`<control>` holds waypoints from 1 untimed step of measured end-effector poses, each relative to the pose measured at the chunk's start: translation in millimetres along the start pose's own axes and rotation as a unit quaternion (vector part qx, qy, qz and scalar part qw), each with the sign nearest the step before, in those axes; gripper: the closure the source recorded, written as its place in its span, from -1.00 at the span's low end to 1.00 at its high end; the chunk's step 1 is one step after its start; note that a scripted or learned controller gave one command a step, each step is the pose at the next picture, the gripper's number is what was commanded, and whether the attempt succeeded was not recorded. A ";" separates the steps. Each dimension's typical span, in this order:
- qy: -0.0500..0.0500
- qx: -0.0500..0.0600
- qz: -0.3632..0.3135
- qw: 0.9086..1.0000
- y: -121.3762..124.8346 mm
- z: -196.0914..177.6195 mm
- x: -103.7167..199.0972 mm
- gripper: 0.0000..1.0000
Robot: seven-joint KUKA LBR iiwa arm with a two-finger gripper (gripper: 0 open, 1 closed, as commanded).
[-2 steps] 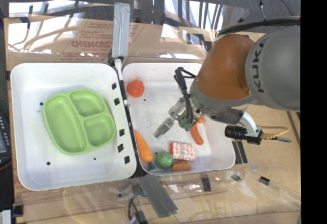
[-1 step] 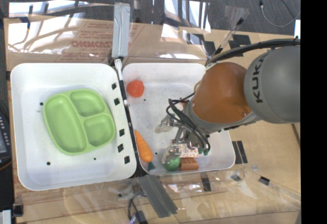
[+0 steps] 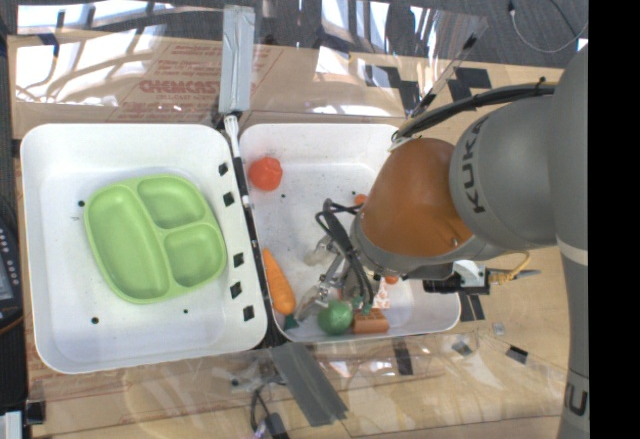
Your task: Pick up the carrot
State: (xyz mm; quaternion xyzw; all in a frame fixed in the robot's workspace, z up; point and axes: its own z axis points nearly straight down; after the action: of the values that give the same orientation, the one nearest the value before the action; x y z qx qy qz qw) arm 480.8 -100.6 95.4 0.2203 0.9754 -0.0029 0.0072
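Against left wall of right bin [image 3: 300, 142]: carrot [image 3: 279, 284], tapered, lying flat. Likely light, stiff, smooth; grip across thick middle. Hand [image 3: 322, 299] just beside it, over green ball [image 3: 336, 317]; grip state unclear.

Pretty bright, even lighting overall, with strong glare streaks on the clear plastic sheet [image 3: 380, 32] along the far side. Focus is decent, shadows soft, the white bins [image 3: 60, 177] nearly blown out.

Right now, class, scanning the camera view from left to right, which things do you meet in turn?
Green divided plate → red-orange ball → carrot → gripper → green round item → orange band of the arm.
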 end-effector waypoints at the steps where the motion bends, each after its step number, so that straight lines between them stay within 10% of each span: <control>1: 0.004 0.004 0.321 0.947 -0.3 3.4 4.7 -1.00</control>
State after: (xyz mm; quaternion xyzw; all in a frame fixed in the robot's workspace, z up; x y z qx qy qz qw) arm 476.5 -98.8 92.0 0.5219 0.8530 -0.0033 0.0031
